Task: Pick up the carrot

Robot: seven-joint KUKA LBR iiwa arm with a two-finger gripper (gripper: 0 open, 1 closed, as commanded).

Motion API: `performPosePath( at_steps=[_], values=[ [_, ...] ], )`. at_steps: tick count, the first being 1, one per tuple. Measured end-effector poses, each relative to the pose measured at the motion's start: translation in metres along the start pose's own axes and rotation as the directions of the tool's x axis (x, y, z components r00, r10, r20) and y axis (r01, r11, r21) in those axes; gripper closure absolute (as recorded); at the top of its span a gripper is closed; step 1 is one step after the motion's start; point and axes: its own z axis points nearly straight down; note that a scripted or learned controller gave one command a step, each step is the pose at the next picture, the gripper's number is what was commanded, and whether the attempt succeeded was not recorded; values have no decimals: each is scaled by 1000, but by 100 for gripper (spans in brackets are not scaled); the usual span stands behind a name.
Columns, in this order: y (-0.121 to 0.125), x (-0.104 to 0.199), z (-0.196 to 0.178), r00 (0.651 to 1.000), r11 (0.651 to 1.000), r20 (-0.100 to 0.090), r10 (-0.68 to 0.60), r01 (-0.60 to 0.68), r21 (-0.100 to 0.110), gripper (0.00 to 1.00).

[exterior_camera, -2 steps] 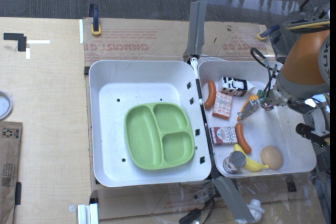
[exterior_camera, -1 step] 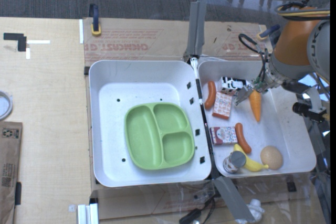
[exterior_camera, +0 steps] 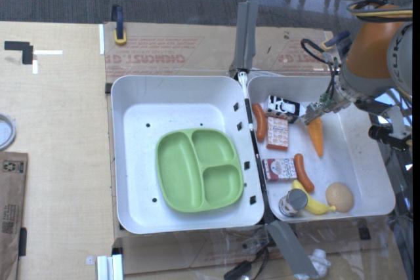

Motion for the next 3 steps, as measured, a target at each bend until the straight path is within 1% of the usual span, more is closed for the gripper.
performPosePath(
  at_steps=[1,2,3],
  values=[
    [-19,-5,11,999,999,-4,47,-47,5,100],
    [49,115,-88,923,923,-1,384,-384,8,100],
    [41,63,-88,996,996,-2,94,-94,7,100]
  ],
)
